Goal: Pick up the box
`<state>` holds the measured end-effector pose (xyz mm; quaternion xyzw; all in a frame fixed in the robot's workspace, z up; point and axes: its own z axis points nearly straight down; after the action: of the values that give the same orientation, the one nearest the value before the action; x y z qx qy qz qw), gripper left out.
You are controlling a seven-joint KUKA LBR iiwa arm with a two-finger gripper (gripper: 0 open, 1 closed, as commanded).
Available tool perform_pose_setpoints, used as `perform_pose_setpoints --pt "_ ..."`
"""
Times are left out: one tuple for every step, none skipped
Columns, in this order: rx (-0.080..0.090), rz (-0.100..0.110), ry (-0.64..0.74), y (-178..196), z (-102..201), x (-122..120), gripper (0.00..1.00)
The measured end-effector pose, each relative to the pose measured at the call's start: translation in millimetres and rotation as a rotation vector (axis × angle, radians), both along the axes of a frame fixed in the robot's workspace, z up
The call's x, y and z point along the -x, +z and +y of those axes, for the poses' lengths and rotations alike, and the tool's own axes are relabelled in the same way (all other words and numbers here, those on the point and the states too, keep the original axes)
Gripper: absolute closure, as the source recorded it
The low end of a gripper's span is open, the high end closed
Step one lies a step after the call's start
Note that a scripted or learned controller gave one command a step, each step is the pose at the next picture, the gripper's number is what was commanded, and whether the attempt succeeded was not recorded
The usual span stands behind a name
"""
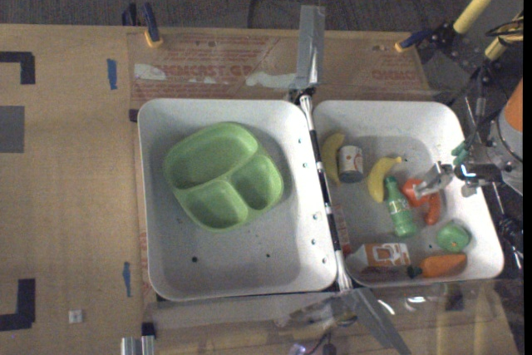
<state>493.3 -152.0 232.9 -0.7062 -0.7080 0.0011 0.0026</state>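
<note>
The box [383,255] is a small orange and white carton lying flat at the near wall of the right bin [416,116]. My gripper [435,181] reaches in from the right and hangs over the right middle of that bin, above and to the right of the box. It is right by a red-orange item [414,192] and a green bottle [399,212]. The box is well apart from the gripper.
The right bin also holds two bananas [332,155] [381,175], a small can [351,163], a green round fruit [453,238] and a carrot [442,265] beside the box. In the left bin [166,262] sits a green divided plate [223,175].
</note>
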Motion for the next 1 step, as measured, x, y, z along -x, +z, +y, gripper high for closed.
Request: perform_pose_setpoints --pt "0.006 -0.002 -0.523 115.2 -28.8 -27.0 0.0"
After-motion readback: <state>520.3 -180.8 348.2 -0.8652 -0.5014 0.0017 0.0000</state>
